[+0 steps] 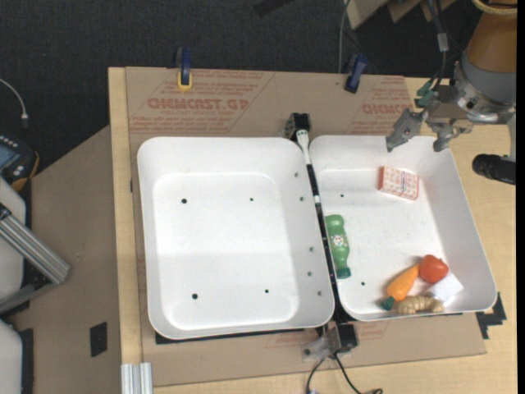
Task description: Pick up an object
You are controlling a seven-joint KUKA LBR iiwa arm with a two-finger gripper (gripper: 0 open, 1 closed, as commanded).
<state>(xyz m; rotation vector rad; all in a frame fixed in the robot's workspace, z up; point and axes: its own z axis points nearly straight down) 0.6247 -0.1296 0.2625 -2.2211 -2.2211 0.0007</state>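
Brown cardboard sheet (246, 97) beneath two white bins (156, 220), dark carpet (98, 23).

My arm reaches in from the right, orange band above the wrist. My gripper (422, 138) hangs over the right bin's far edge, fingers spread apart, holding nothing.

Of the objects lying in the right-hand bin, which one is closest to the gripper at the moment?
The small flat pink-patterned card, alone in the bin's far part just below the open gripper. The green bottle, orange carrot and red tomato lie nearer the front.
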